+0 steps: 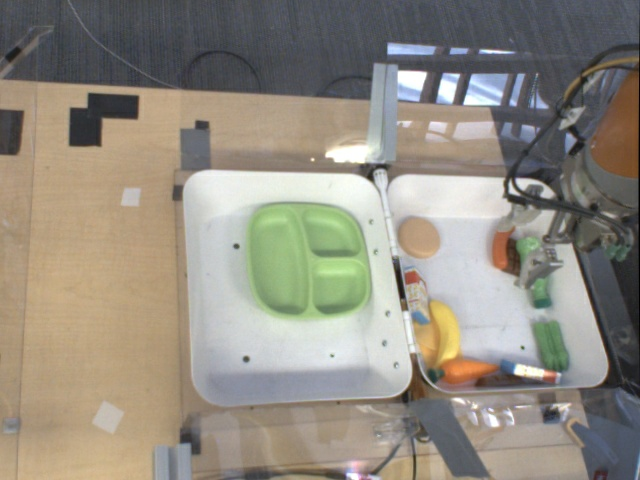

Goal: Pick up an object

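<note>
Over the right bin (470, 183), near its far right side, the gripper (540, 268) hangs low on the grey arm (600, 168). Its metal fingers point down toward a small green piece (541, 294) that lies just beneath the tips. How far the fingers are spread I cannot tell, and nothing is clearly clamped between them.

Just left of the gripper lies an orange block (503, 249), close beside a darker bit. These two are the nearest candidates for a pick. Both look like small plastic toy pieces, so I judge them light, stiff and rather smooth; a pinch across the narrow width, near the middle, should hold better than one at an end, where the piece could pivot or squirt out.

Further toward the near edge lies a green pod (551, 345), long and slim, best taken across its short axis. Along the near wall sit a marker (528, 372), a carrot (466, 372) and a banana (447, 330), crowded together and touching or nearly so; their rounded, glossy shapes would likely roll, and the wall leaves little room for fingers. A tan disc (419, 237) lies alone near the divider, flat and hard to get under.

Across the divider, the left bin (220, 368) carries a green tray (305, 259), wide and shallow, a poor fit for this narrow grip.
</note>
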Controlling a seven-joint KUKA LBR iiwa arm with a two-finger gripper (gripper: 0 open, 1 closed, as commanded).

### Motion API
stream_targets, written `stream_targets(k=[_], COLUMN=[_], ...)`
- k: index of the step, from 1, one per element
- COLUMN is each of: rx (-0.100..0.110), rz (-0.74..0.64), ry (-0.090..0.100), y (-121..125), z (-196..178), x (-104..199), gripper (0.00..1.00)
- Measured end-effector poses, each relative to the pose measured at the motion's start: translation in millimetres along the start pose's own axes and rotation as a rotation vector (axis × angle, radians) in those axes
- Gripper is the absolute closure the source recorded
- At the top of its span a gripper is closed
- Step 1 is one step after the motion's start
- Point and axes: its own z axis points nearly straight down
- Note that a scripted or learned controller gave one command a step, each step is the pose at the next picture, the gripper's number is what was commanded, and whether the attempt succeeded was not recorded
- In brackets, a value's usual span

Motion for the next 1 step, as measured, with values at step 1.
stream_targets(k=[1], rx=[-0.005], rz=[-0.015], ry=[0.014], y=[-57.2], z=[131.6], x=[-61.7], gripper=[0.00])
